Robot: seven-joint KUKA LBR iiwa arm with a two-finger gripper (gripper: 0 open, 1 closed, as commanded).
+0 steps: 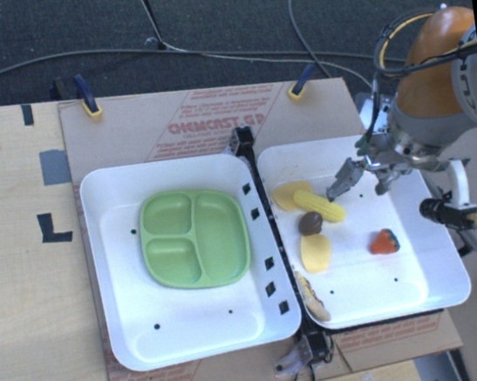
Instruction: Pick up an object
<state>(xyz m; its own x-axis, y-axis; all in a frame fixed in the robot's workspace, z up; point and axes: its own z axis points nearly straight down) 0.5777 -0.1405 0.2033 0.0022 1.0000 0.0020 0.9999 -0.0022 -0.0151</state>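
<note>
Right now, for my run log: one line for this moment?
gripper: over right bin, nothing seen held | nearest: corn cob | strawberry: untouched | green plate: left bin

We see the arm (pixel 433 70) cut off at the right edge. The gripper (pixel 343 184) is too blurred for us to read. The item (pixel 313 300) against the right bin's (pixel 429 290) near-left wall is too small to identify.

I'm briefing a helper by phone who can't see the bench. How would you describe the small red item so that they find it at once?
Start at the right-hand white bin, the one without the green divided plate. The small red item lies alone toward that bin's right side, apart from the yellow and brown pieces clustered near the divider. It is the only red thing in either bin.
</note>
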